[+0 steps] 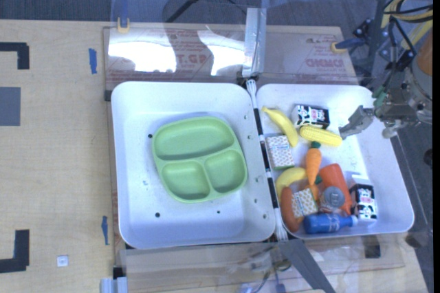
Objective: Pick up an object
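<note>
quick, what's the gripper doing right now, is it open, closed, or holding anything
Gripper: cannot be told whether open or closed; it hangs above the right bin, nothing visibly in it.

Arm point(419, 71) cut off at right edge.

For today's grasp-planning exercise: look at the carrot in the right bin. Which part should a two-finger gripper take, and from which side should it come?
Probably the carrot at its thicker upper end, just below the green top, coming straight down from above. It lies flat and tapers toward the crowded lower pile, where the blue bottle sits. Fingers should close across its narrow width, left to right in the camera view. The gripper hangs above the bin's right part.
</note>
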Robot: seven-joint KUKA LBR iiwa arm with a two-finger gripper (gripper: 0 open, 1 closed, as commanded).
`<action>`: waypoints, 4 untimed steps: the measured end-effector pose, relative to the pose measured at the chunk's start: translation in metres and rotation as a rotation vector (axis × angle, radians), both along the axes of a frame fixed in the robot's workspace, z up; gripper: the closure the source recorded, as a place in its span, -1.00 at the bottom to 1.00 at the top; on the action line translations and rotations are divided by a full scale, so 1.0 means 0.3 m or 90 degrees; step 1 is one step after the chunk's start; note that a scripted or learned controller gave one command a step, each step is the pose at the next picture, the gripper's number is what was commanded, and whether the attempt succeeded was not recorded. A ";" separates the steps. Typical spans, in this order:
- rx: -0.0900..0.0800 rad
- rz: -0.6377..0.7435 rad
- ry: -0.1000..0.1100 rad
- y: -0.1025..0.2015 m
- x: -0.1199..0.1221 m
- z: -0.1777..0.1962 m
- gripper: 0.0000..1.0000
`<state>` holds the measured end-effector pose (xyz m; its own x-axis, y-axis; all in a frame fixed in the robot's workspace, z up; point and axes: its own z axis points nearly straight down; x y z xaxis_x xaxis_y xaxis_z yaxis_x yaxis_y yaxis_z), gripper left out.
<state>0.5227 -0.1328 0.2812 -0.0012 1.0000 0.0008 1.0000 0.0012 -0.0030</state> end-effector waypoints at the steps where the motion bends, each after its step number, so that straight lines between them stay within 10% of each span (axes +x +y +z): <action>1: 0.000 0.086 -0.001 0.080 0.030 -0.336 -1.00; 2: -0.001 0.062 -0.008 0.088 0.105 -0.604 -1.00; 3: -0.001 0.060 -0.007 0.084 0.103 -0.582 1.00; 4: -0.001 -0.068 -0.002 0.054 0.115 -0.520 1.00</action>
<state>0.5572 -0.1166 0.1251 0.1050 0.9945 -0.0008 0.9945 -0.1050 -0.0003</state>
